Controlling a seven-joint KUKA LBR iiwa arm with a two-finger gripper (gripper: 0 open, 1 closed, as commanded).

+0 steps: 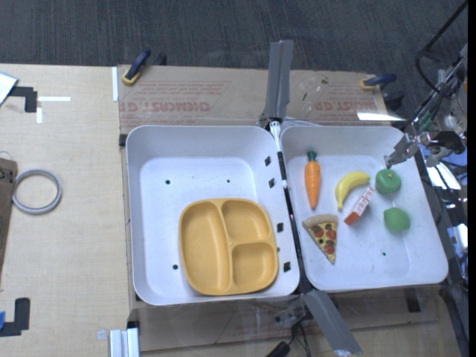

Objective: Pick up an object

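White plastic forms both shallow bins, set side by side on the bench. The left bin (149, 199) is seen to hold a yellow divided plate (227, 245) with three compartments, lying towards the near right corner.

The right bin (416, 262) is seen to hold six items:
- a carrot (312, 179), orange with a green top, lying lengthwise near the left wall, top pointing to the far side;
- a banana (349, 187), just right of the carrot, curved;
- a small red and white packet (358, 206), touching the banana's near end; printing is present on it but cannot be read;
- a pizza slice (323, 235), tip pointing to the near side, near the carrot's lower end;
- a green apple (387, 182) near the far right part of the bin;
- a second green round fruit (396, 219), just nearer than the apple, apart from it.

The gripper (394, 157) is seen at the right bin's far right corner, its tip just above the green apple as viewed; contact cannot be confirmed. Whether the pincer is released or clenched cannot be told. Nothing is seen between it.

Brown cardboard (193, 99) lies under the far side of the bins. Mirrored red lettering is printed on it; "CHEMCAT" is tentatively read, the rest unclear. Two blue and yellow clamps (137, 66) (378, 81) are seen at its far edge. A roll of tape (34, 191) lies on the wooden bench (67, 274), well left of the bins.
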